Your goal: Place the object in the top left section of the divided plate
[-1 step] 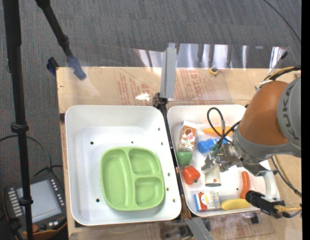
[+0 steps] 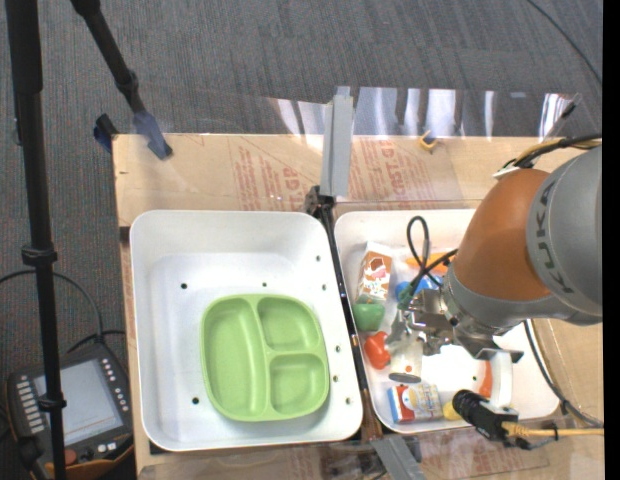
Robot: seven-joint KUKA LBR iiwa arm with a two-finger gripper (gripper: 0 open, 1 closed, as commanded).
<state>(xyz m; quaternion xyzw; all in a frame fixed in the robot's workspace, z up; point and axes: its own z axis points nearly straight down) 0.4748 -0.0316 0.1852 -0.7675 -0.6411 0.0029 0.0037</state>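
The big grey and orange arm (image 2: 530,248) bends down over the right bin (image 2: 535,393). Its pincer (image 2: 415,333) sits low among the small toys, and I cannot tell its state. One smooth green divided plate (image 2: 263,356) with three sections lies in the left bin (image 2: 170,258). A round green toy (image 2: 368,315) and a red toy (image 2: 376,349) lie beside the pincer.

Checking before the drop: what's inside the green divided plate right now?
All three sections of the green divided plate show bare green, with no item in them. It sits in the left bin. The loose items lie in the right bin, partly covered by the arm.
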